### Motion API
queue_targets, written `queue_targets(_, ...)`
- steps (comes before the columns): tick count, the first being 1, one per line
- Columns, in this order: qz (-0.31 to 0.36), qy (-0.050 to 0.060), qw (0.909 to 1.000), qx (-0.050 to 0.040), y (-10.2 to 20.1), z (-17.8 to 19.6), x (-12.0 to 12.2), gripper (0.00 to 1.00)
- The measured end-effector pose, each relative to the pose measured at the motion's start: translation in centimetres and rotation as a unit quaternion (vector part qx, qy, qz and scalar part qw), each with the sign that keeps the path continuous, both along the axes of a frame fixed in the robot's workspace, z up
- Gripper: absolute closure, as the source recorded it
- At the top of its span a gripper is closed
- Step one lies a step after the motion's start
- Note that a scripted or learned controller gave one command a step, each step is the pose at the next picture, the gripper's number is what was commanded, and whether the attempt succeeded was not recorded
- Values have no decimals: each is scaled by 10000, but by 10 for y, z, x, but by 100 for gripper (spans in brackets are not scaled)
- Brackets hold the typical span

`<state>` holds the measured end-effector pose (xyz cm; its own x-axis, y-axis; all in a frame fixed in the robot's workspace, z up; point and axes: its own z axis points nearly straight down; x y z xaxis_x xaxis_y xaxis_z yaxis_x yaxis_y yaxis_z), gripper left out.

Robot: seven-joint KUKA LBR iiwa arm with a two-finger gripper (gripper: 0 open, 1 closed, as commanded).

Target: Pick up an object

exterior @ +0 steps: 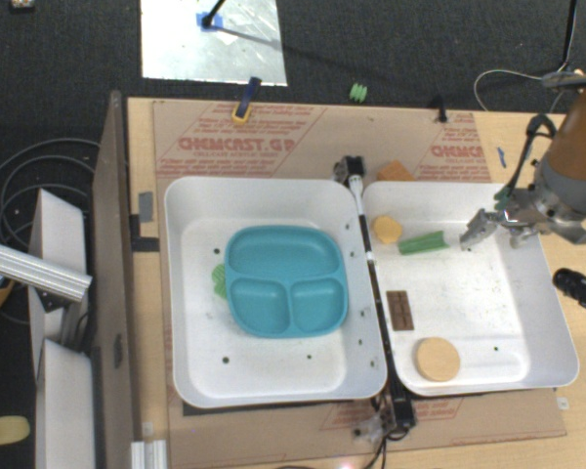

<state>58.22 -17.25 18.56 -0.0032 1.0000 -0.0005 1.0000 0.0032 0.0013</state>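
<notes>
I read this as the approach step; nothing lifted yet, so the pick is not yet done; the arm (576,154) reaches in from the right over the right bin (557,360), with the gripper (481,229) above its upper part, fingers spread a little with nothing between them.

Next move, my judgement: pick a target and drop onto it; closest candidate is the green block (422,243), lying flat just beside the gripper on its left; I'd shift left, align the jaws across its short side, then descend; it is thin and low, so a shallow close may skate over it.

Containers, big to small; left bin (190,262) holds the teal divided plate (285,279), three compartments, sitting about centre; a small green piece (218,279) peeks out at the plate's left edge, mostly hidden, can't tell what it is.

Right bin holds four things, well apart; tan round disc (438,359) near the front; green block near the back; brown bar (399,310) by the left wall; small yellow piece (387,230) in the back-left corner, near the green block.
</notes>
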Motion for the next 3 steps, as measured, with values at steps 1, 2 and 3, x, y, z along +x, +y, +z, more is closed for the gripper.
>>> queue_targets(1, 29, 20, 10000, 18, 51, -90, 32, 0)
queue_targets(2, -20, -42, 10000, -6, -6, -99, 73, 0)
queue_targets(3, 9, -35, 10000, -8, -12, -40, 89, 0)
